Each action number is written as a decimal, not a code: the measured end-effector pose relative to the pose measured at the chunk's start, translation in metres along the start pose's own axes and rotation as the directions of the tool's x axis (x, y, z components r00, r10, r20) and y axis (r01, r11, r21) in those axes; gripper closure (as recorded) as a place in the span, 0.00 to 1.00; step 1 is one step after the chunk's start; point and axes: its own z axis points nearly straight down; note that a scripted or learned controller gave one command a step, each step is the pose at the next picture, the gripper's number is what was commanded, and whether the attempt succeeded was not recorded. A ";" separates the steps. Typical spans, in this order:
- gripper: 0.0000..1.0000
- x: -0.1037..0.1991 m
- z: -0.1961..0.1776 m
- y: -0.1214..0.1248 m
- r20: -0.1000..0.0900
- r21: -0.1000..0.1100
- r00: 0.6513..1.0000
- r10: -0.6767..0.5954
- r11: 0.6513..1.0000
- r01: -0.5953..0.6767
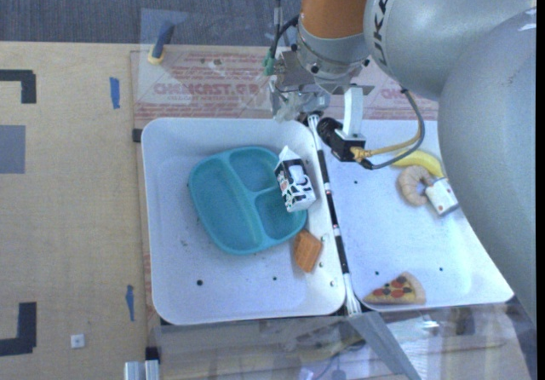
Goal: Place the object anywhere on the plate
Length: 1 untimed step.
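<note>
Nearest the bottom edge of the camera view, a pizza slice [394, 290] lies in the right bin [443, 267], close to its front rim. In the left bin [170, 285], an orange wedge [307, 251] sits just beside the plate's lower right corner, off the plate.

Further up, the teal plate [243, 199] has 3 compartments and rests in the middle of the left bin. A small milk carton [295, 181], white with black patches, leans on the plate's right rim, partly over the right-hand compartment and tilted. It looks like the task's thing, and by this view it is already touching the plate, though perched at the edge. Across the divider, a doughnut [413, 186], a banana [423, 163] and a small white block [441, 196] cluster in the right bin.

Farthest up, the gripper [300, 106] hangs over the top rim of the left bin, just above the carton and apart from it. Nothing shows between its fingers, and I cannot tell how far open they are, since the wrist covers them.

The risk: the carton balances on the rim, so a brush from the arm or its cable could tip it off the plate towards the orange wedge or the divider.

The right bin's far side is hidden under the arm, and the carton's print is too small to read.
</note>
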 end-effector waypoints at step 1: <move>1.00 -0.017 0.010 -0.046 -0.003 0.003 0.999 -0.048 0.999 0.048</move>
